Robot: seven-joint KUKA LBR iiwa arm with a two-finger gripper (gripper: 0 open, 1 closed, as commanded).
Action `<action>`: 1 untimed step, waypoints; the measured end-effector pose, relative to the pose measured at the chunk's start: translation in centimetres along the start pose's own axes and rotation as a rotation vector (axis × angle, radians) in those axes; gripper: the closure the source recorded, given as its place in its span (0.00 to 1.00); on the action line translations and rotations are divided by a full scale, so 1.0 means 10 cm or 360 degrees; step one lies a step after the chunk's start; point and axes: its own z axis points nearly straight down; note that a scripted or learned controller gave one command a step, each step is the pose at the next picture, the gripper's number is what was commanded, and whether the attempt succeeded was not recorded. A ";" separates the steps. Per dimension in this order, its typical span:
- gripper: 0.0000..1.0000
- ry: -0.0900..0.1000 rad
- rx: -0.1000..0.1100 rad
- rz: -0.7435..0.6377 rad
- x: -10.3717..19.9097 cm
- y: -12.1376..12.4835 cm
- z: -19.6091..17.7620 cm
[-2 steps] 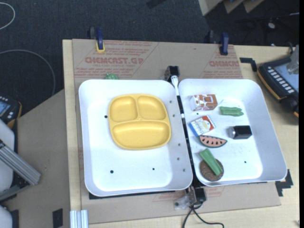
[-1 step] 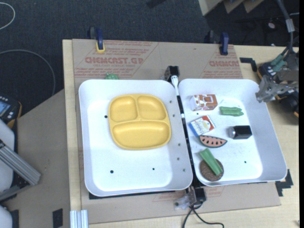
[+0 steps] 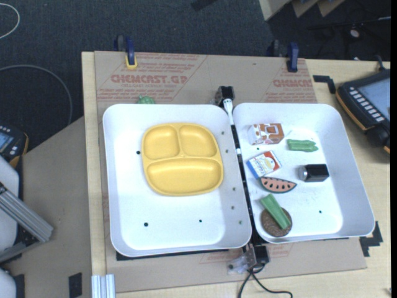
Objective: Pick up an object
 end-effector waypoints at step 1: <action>1.00 0.0012 0.0035 -0.0009 0.13 -0.01 1.12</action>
